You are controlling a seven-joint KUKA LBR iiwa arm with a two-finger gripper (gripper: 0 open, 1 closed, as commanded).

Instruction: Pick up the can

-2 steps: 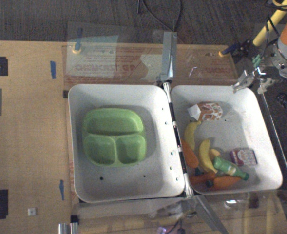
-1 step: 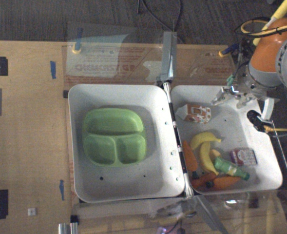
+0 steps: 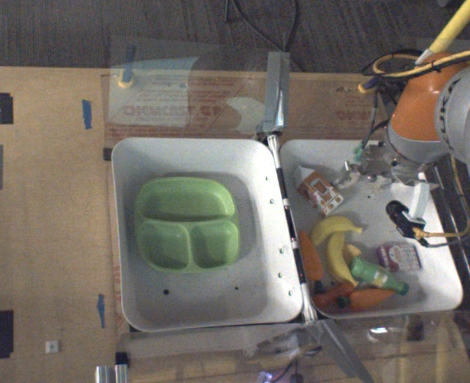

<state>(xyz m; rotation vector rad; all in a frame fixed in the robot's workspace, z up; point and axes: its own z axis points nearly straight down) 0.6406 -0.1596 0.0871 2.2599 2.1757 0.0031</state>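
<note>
Can [image 3: 400, 255]: small, purple-and-white label, apparently lying on its side. It rests apart from the gripper [image 3: 368, 168], below and right of it.

Green tray [image 3: 188, 234] matt plastic; white bins [image 3: 131, 214] smooth plastic; bench [image 3: 43, 230] matt wood.

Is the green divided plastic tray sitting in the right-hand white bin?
No, the green divided plastic tray lies in the left white bin.
</note>
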